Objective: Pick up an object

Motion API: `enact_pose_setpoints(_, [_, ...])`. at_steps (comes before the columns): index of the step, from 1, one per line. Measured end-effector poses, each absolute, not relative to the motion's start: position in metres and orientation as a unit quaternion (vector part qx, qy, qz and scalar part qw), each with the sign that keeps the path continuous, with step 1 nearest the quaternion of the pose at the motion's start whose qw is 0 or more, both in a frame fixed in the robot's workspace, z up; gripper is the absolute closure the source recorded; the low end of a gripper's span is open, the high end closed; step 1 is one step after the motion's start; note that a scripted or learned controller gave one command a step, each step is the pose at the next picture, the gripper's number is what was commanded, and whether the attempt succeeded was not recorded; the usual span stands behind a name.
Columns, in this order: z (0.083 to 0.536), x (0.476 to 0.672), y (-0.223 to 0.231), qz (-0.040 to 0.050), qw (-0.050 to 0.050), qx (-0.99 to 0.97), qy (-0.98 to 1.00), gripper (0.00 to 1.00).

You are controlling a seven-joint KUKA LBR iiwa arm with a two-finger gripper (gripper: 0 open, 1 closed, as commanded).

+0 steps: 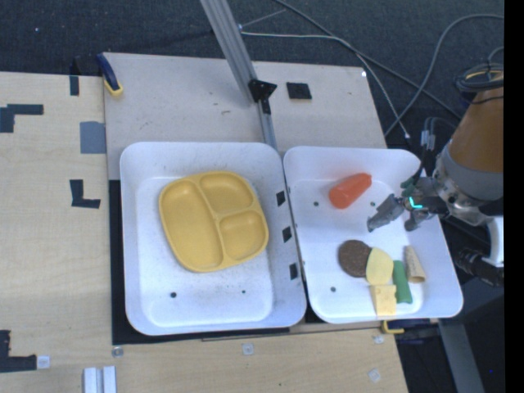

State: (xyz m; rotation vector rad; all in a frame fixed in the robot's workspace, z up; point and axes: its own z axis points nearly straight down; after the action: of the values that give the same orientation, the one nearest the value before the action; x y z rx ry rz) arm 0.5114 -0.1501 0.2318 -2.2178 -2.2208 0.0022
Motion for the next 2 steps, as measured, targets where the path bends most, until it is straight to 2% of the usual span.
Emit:
enact_pose_setpoints(1, [0.232,0.512,-0.150,0.0004,0.001,-0.707,-0.708,0.00])
enact_pose_setpoints(2, [0.179,0.521,-0.149,0.0021,0.003,-0.707,-0.708,0.00])
